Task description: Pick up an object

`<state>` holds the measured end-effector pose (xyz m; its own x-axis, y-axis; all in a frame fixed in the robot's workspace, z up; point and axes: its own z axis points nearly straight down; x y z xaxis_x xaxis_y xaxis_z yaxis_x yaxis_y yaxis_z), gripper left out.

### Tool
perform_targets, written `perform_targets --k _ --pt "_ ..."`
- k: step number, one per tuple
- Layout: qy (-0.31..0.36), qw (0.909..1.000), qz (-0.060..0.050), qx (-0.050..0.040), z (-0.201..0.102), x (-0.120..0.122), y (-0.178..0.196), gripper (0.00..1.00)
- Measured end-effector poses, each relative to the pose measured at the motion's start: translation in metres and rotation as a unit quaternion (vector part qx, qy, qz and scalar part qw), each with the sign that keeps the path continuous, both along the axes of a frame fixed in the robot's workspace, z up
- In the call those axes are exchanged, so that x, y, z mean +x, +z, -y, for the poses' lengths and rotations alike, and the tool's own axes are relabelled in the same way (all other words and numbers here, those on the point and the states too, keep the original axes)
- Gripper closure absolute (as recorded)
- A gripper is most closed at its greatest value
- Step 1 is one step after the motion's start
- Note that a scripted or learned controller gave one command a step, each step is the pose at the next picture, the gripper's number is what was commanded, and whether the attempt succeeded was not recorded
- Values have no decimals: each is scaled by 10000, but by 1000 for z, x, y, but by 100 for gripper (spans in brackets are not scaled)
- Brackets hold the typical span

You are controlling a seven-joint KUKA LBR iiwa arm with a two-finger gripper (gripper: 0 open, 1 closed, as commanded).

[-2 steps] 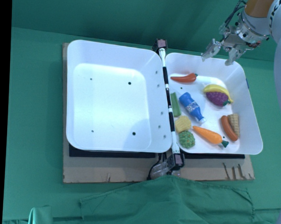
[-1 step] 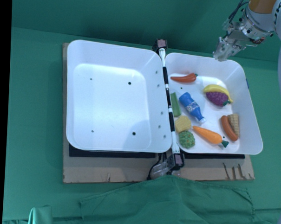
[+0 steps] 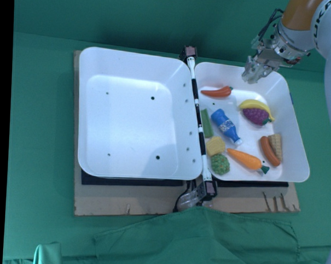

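Observation:
My gripper (image 3: 253,75) hangs over the far edge of the right bin (image 3: 295,162), above and to the right of a red chili pepper (image 3: 217,92). Nothing shows between its fingers. Below it in the bin lie a banana (image 3: 253,104) with purple grapes (image 3: 256,115), a blue bottle (image 3: 226,125), a green cucumber stick (image 3: 206,123), a yellow corn cob (image 3: 215,145), a green broccoli piece (image 3: 220,164), an orange carrot (image 3: 246,159), a sausage (image 3: 268,151) and an ice-cream cone (image 3: 276,145).
The left bin (image 3: 133,113) lies beside the right one, split from it by a black-and-white divider bar (image 3: 196,116). Both rest on a cardboard sheet (image 3: 124,201) over green cloth. A fold of green cloth (image 3: 204,240) lies in front.

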<state>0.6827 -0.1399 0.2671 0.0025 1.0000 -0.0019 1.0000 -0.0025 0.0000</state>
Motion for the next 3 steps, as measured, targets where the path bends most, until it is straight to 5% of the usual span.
perform_targets --k 1,2,3 --pt "-1 10000 41 -8 33 -9 -73 100" --pt "-9 10000 78 -24 28 -28 -82 100" --pt "32 10000 75 2 -25 21 -20 100"
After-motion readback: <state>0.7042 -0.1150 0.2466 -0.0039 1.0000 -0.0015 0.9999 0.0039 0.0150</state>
